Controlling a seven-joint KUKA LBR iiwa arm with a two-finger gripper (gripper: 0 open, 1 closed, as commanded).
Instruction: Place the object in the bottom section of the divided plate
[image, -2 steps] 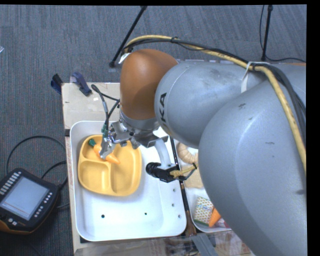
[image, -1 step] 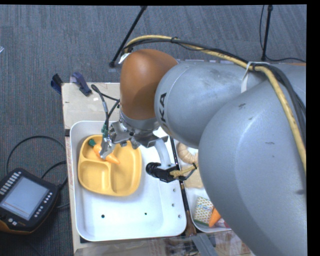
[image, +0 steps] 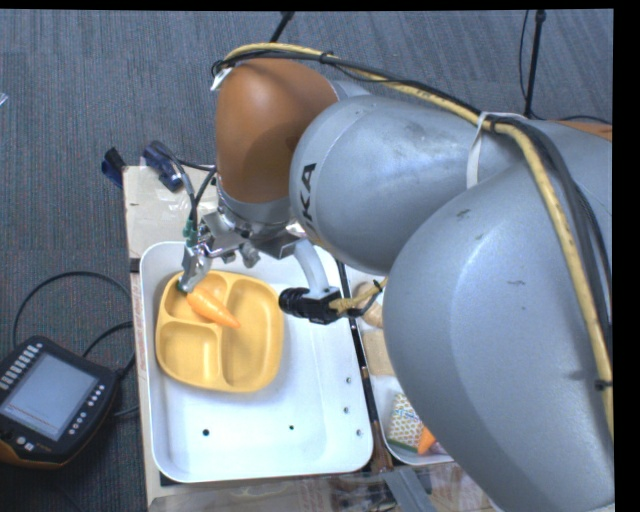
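A yellow divided plate lies in the left white bin. An orange carrot-shaped object rests in the plate's upper left section, lying across the ridge toward the middle. My gripper hangs over the plate's top left rim, its metal fingers pointing down right at the thick end of the carrot. Whether the fingers grip the carrot is hidden by the angle.
The arm's large grey body covers most of the right bin, where a patterned item with an orange tip peeks out. A teach pendant lies on the floor at the left. Bare bin floor lies below the plate.
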